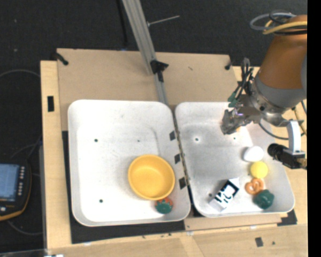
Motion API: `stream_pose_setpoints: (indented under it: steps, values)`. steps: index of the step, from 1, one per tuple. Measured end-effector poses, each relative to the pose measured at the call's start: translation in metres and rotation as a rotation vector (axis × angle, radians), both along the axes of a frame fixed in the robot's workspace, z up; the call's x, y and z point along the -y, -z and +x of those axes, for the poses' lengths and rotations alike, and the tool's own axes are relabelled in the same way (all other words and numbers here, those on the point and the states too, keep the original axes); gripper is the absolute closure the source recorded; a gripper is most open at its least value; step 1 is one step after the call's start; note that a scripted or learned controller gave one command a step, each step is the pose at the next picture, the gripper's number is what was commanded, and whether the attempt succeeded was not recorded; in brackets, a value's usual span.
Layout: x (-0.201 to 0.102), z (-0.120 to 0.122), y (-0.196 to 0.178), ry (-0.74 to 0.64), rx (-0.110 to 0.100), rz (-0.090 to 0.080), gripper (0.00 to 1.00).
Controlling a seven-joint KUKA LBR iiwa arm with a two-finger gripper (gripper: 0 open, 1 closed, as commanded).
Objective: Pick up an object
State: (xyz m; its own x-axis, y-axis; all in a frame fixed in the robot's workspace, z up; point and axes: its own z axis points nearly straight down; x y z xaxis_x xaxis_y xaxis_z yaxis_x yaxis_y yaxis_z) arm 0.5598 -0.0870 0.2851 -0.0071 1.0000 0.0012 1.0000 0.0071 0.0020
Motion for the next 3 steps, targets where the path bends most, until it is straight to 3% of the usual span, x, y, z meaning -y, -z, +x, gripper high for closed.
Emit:
stream_pose_setpoints:
  steps: [2,3]
  values:
    - [-0.098,-0.017,0.021,0.000,-0.001,0.000,1.00]
    - [-0.150,-0.041,0.023,-0.001,-0.002,0.001,1.00]
